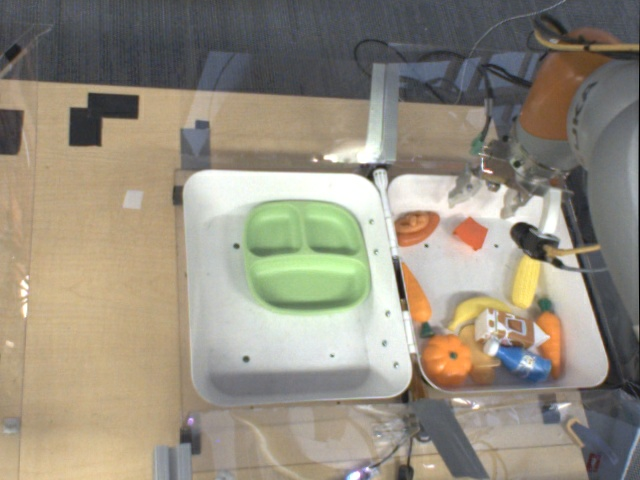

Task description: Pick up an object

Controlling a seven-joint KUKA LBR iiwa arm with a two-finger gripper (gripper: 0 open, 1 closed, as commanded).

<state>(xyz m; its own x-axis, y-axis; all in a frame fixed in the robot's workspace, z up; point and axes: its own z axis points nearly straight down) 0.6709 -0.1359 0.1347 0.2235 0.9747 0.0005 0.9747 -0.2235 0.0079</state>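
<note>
While the claw hangs over the far end of the right bin, its two fingers stand apart with nothing between them, so nothing is picked up yet; I judge the task at its start, with the whole grasp and lift left to do.

Candidates, relative to the claw: the red block lies just beneath and a little nearer the camera, alone on bare bin floor. The round orange-brown piece sits off to the claw's left, close against the wall between the bins. The corn cob lies further down on the arm's side. Well below the claw, at the near end, the pumpkin, banana, small carton, blue piece and two carrots crowd together, touching.

Room: open floor surrounds the red block, so a straight descent looks unobstructed. The far bin wall is just behind the claw. The left bin, holding a green tray, lies well apart.
</note>
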